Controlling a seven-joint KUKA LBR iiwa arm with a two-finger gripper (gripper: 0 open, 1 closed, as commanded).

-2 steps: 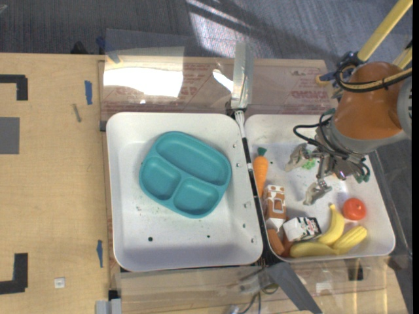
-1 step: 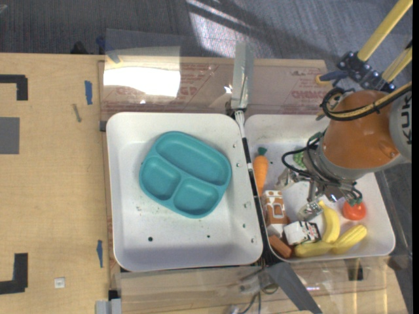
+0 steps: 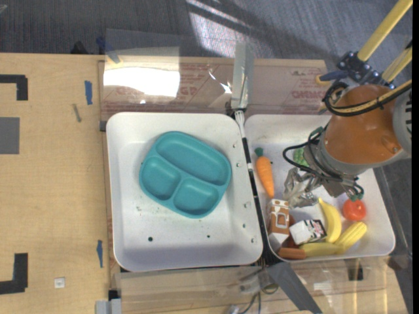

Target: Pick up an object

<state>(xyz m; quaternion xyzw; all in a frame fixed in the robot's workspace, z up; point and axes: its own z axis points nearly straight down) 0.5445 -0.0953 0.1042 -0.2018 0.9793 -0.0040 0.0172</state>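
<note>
The right bin (image 3: 380,241) holds a toy carrot (image 3: 264,174), a small brown carton (image 3: 279,215), a black and white packet (image 3: 308,229), yellow bananas (image 3: 334,229), a red tomato (image 3: 354,209) and a sausage-like piece (image 3: 292,253) at the front rim. A bit of green (image 3: 299,156) peeks out beside the wrist. My gripper (image 3: 300,190) hangs over the middle of this bin, between the carrot and the bananas, with its metal fingers pointing down just above the bin floor. Nothing shows between the fingers.
The left bin (image 3: 124,195) carries a teal divided plate (image 3: 186,173). A metal divider (image 3: 249,175) separates the two bins. The orange-banded arm (image 3: 357,126) covers the back right part of the right bin. Cardboard bench surface lies to the left.
</note>
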